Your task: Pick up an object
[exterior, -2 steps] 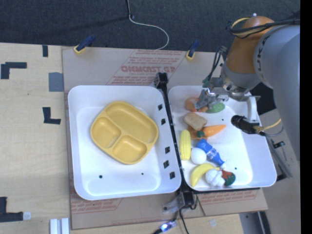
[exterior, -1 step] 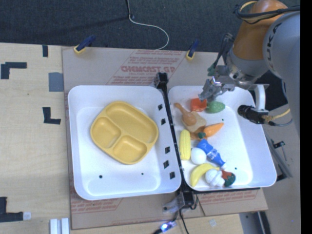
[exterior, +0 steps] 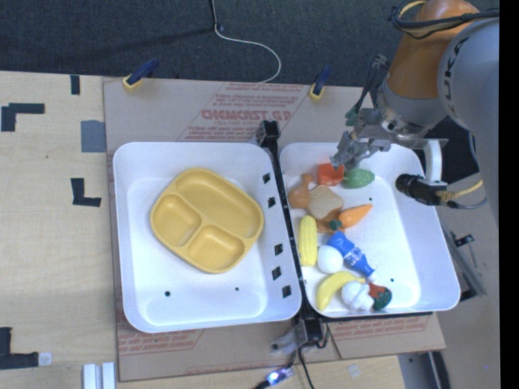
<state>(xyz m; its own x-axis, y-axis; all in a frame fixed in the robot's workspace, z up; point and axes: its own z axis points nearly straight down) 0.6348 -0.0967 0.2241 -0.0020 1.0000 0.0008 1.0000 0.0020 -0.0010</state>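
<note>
My gripper hangs low over the back of the right bin. It is just above a small red toy and a green toy that lie side by side. Nothing shows between its tips. Several more toy foods lie in this bin: a tan bread piece, an orange carrot, a yellow corn cob, a white egg, a blue bottle, a banana and a strawberry.
The left bin holds a yellow divided plate. A black divider runs between the two bins. The grey arm with its orange band reaches in from the upper right. Cardboard lies under both bins.
</note>
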